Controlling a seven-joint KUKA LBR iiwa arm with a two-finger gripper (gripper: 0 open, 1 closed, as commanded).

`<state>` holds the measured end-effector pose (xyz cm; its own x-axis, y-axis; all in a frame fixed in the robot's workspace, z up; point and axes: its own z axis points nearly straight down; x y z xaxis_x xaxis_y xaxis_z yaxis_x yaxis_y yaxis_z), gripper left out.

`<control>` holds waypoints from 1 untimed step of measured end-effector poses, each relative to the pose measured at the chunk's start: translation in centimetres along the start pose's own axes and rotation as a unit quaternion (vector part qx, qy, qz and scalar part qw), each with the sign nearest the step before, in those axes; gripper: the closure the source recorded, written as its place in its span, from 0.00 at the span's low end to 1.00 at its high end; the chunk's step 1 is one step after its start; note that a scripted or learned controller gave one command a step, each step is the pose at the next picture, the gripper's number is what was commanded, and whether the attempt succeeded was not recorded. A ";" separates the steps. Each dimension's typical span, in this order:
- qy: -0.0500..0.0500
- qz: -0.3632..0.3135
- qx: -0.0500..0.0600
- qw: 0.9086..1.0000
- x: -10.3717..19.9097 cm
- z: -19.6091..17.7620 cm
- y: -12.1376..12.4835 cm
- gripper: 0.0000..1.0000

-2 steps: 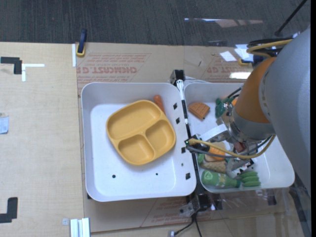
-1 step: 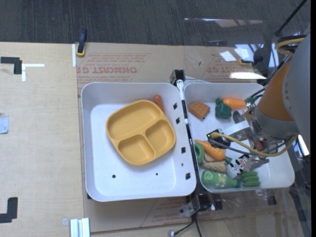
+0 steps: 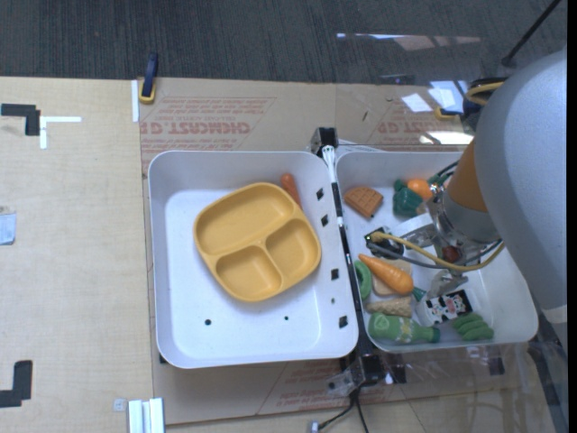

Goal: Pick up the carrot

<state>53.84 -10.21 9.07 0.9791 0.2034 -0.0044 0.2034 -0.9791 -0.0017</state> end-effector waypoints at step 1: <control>0.000 -0.010 0.000 1.000 1.7 -7.5 0.9 0.00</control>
<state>55.72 -10.72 16.52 0.9747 0.2234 -0.0045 0.2234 -0.9747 -0.0026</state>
